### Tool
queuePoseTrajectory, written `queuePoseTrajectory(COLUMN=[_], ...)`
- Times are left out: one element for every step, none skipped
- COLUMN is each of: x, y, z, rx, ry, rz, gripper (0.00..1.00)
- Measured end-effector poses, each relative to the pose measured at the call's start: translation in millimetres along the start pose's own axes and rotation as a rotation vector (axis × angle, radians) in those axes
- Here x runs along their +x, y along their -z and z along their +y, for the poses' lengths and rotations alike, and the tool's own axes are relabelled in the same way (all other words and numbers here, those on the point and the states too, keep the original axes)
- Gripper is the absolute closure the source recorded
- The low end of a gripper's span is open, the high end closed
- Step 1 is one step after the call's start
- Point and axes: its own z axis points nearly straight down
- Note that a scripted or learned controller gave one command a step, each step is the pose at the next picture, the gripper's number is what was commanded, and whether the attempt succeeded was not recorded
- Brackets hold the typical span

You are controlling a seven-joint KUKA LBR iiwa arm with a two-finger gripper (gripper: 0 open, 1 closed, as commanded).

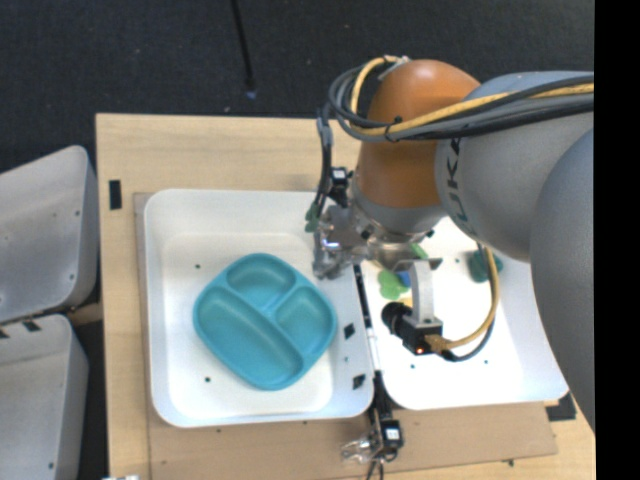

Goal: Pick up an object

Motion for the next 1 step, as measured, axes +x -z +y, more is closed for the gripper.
queuePoseTrajectory(x=[1.1], y=[0.1], z=[-0.2], rx=[0.001], ry=[0.000], rz=[0.000], gripper=[0.00])
